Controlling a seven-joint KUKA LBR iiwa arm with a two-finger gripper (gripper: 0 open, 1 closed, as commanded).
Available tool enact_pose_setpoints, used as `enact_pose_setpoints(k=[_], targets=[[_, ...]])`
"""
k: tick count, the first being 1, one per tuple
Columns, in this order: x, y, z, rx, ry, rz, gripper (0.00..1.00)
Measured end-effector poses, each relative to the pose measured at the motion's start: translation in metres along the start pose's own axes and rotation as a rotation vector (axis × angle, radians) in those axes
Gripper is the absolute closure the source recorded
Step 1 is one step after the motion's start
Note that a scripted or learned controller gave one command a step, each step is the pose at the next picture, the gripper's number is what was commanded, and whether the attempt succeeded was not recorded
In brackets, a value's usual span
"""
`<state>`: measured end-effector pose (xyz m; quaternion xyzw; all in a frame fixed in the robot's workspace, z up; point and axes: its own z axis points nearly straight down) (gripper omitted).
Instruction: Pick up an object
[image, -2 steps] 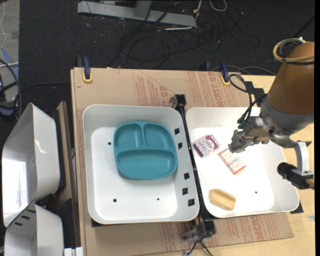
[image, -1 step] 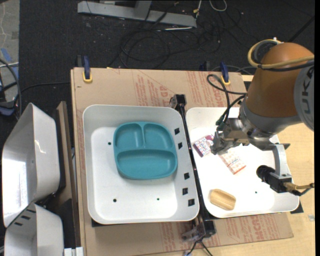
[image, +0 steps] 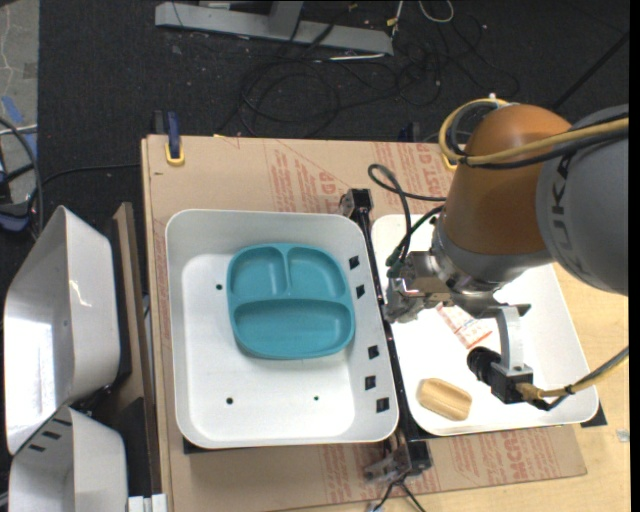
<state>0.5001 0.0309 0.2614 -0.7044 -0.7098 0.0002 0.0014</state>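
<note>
My arm (image: 520, 190) hangs over the right bin (image: 570, 330); my tool's state cannot be told. A tan block (image: 444, 399) lies there. A teal tray (image: 291, 301) fills the left bin (image: 190, 330).

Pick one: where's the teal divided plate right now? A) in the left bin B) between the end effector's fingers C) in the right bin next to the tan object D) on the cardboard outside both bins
A. The teal divided plate lies flat on the floor of the left bin, while the arm sits over the right bin, where the tan object rests.
</note>
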Motion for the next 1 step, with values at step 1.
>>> enact_pose_setpoints(k=[1], targets=[[0.0545, 0.0050, 0.0178, 0.001, 0.000, 0.000, 1.00]])
